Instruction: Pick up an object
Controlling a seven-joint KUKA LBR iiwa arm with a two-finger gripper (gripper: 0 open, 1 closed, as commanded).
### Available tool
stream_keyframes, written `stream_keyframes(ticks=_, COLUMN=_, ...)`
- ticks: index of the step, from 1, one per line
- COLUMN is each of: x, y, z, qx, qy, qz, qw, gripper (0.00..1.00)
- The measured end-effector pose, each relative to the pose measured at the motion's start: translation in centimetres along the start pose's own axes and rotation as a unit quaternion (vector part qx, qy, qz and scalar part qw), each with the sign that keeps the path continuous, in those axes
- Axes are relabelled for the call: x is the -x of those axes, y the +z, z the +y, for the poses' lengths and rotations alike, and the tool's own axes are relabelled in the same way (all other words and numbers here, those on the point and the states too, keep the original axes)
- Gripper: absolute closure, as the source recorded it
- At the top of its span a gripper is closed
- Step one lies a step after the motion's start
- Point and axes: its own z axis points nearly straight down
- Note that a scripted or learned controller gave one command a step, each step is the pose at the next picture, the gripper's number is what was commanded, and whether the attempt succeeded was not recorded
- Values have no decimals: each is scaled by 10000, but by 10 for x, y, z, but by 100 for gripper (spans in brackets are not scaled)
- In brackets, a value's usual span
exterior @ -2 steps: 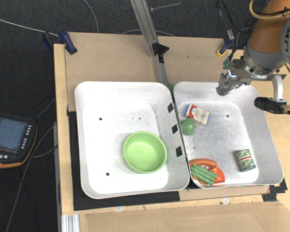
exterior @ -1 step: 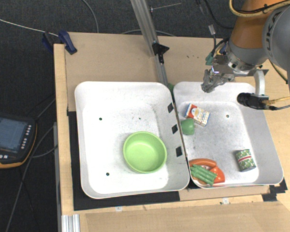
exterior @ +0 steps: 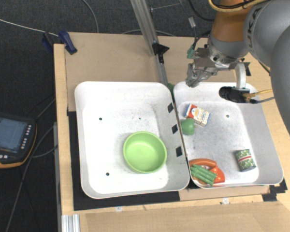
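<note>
Arm: the grey arm (exterior: 275,28) with its orange band comes in from the right and hangs over the far edge of the right bin (exterior: 261,144).
Gripper: the gripper (exterior: 193,79) sits above that bin's far left corner, fingers drawn narrow, nothing between them.
Right bin: a small carton (exterior: 197,114) lies near the far left; a green ball (exterior: 187,126) sits just beside it against the left wall; a green can (exterior: 245,160) lies near the right; orange and green toy vegetables (exterior: 207,172) lie at the near rim.
Left bin: the left bin (exterior: 101,129) holds a green bowl (exterior: 144,152), upright, toward its near right.
</note>
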Motion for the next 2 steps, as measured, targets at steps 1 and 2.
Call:
stream_keyframes(ticks=1, x=-50, y=-16, z=-4, qx=-1, qy=3, qz=0, qw=10000, gripper=100)
stream_keyframes(ticks=2, x=-98, y=-9, z=-2, qx=-9, qy=3, qz=-1, qw=10000, gripper=100)
